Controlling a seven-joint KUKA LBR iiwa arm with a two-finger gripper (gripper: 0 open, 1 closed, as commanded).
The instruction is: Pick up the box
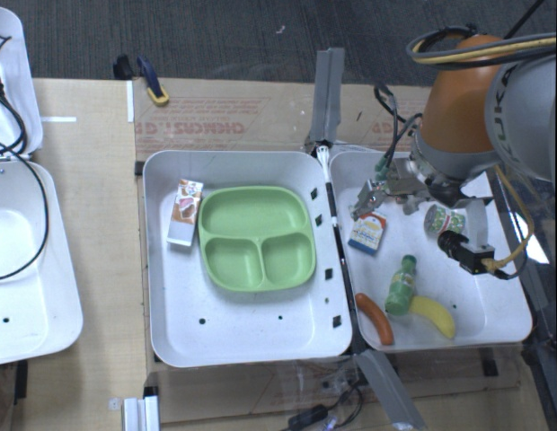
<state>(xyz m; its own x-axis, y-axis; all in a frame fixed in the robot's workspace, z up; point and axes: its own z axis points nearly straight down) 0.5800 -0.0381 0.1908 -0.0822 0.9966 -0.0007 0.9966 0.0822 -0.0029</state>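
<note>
A small blue and white box (367, 234) with a red top edge lies in the right bin (494, 330), near its left wall. My gripper (370, 201) hangs just above and behind this box, close to its upper end; I cannot make out whether it touches the box. A second box (184, 212), white with a brown picture, lies flat in the left bin (243, 335), against the left side of the green tray.
A green divided tray (258, 237) fills the middle of the left bin. The right bin also holds a green bottle (401, 285), a banana (435, 316), an orange sausage-shaped piece (375, 319) and a small can (443, 219). A grey post (327, 97) stands between the bins.
</note>
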